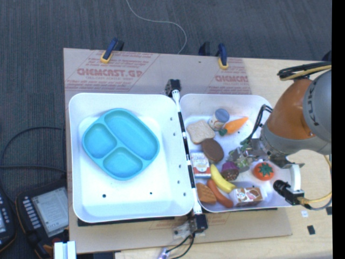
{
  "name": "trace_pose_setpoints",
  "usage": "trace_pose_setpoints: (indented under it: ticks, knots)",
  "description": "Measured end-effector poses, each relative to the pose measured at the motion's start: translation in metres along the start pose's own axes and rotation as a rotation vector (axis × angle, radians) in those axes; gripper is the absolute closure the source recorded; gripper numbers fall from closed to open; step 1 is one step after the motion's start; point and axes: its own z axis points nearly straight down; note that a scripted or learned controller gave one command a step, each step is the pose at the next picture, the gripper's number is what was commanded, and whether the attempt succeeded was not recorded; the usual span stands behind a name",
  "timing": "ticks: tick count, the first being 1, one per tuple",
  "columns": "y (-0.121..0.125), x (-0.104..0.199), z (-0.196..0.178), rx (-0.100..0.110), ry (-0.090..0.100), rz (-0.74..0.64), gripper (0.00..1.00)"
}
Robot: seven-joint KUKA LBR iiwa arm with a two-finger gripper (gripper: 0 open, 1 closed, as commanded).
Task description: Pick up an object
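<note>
The right bin [253,100] holds several toy foods: an orange carrot [237,125], a blue round piece [221,115], a bread slice [200,130], a brown oval [212,150], a purple piece [230,171], a banana [221,178], a red tomato [263,170], a sausage [220,193] and a small printed box [248,195]. My gripper [243,154] reaches in from the right and hangs low over the middle of this bin, between the carrot and the tomato and just right of the purple piece. Its dark tip blends with what lies under it.
A blue three-compartment plate [121,142] lies in the left bin [81,198]. A red and white packet [200,163] sits against the divider between the bins. Clamps [110,49] hold the board at the back. The arm's grey and orange body [296,117] covers the right bin's right side.
</note>
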Motion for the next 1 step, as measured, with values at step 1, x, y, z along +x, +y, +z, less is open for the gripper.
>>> trace_pose_setpoints:
  ticks: [1]
  knots:
    - [0.0682, 0.0840, -0.1077, 0.009, 0.005, -0.004, 1.00]
